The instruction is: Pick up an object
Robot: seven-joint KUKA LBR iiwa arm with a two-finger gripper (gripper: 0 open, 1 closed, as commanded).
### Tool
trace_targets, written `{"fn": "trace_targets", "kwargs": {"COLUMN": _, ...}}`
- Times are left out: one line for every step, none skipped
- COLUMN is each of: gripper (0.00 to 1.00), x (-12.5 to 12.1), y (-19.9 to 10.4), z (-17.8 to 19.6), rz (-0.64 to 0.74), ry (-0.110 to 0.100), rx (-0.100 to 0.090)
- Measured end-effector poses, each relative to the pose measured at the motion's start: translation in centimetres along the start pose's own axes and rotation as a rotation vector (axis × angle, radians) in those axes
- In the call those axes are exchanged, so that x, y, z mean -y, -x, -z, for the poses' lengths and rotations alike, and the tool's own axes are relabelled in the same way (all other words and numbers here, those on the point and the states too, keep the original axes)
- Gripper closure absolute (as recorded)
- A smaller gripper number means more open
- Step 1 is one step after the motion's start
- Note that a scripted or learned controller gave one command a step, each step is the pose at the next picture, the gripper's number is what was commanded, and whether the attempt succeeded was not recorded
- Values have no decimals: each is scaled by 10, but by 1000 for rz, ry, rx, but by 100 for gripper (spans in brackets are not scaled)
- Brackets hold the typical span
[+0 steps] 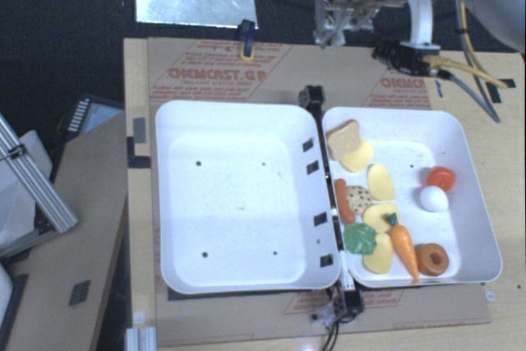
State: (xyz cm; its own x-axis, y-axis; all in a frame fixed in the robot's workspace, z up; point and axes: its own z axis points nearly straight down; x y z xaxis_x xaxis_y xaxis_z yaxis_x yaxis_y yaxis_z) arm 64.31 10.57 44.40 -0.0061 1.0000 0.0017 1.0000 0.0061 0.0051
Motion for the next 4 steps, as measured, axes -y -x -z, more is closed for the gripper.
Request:
{"fn": "trace_targets", "kwargs": {"gripper": 100, "x": 38, "y": -12, "z": 36, "rz": 0, "ry": -2, "rx": 0}}
{"fn": "trace_targets", "kwargs": {"gripper": 100, "x": 62, "y": -23, "z": 95, "rz": 1, "ry": 3, "rx": -1}}
{"fn": "trace_targets", "kwargs": {"gripper": 100, "x": 37, "y": -80, "z": -6, "rz": 2, "ry": -10, "rx": 2}}
{"fn": "trace_targets", "kwargs": {"gripper": 100, "x": 102, "y": -95, "z": 84, "rz": 2, "ry": 1, "rx": -2}}
